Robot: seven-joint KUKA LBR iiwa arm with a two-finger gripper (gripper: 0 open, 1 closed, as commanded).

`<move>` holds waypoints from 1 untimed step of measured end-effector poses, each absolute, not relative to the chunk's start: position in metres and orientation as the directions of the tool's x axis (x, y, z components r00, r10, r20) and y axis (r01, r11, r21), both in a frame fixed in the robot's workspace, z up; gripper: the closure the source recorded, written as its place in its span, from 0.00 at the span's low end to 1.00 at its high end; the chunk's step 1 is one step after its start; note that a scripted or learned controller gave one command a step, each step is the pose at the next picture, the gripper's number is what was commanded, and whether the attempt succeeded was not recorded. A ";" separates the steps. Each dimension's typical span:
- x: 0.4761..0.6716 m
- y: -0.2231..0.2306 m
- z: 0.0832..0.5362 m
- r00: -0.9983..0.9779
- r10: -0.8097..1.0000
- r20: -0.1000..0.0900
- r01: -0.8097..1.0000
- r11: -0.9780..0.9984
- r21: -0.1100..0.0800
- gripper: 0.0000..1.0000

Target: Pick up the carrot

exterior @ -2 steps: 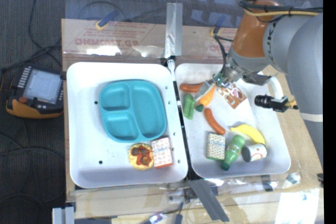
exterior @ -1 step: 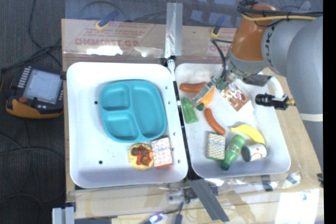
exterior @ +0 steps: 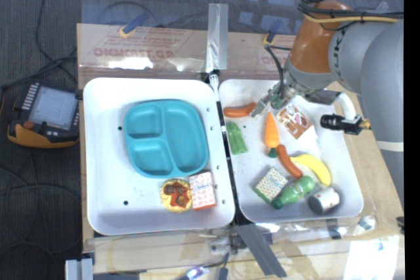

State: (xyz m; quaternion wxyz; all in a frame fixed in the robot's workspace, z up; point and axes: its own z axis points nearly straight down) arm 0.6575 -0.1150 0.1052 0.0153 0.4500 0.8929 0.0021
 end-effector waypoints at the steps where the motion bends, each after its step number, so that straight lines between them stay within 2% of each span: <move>1: 0.657 -0.115 0.105 -0.595 0.804 -0.025 0.804 0.595 0.017 0.00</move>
